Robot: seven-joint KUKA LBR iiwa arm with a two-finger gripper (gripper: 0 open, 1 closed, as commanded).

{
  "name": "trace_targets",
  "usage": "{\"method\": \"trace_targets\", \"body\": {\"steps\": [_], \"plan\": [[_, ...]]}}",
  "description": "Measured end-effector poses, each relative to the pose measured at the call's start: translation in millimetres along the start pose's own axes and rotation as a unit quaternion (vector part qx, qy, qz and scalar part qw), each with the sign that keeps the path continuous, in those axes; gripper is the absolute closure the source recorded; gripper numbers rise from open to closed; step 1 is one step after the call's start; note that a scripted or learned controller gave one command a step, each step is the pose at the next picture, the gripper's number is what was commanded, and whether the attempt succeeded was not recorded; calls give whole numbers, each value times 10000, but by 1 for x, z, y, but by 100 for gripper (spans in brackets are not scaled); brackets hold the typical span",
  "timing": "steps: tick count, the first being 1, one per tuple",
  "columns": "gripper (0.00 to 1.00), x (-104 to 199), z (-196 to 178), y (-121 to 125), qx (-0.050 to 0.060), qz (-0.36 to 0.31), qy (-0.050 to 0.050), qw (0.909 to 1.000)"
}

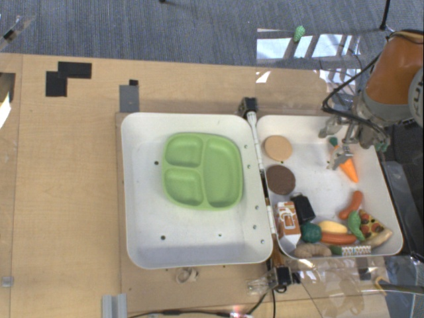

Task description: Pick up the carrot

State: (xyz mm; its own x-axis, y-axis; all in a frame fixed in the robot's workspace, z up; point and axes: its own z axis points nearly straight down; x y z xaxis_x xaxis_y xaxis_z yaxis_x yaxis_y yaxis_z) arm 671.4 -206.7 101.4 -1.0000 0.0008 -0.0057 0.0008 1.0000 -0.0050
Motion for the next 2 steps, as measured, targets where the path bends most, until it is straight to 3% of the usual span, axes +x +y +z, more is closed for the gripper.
{"method": "trace_targets", "body": {"steps": [1, 2], "plan": [[0, 40, 13, 1, -15, -1111, -35, 9938], [100, 35, -3, 3, 3, -1137, -110, 9935]]}}
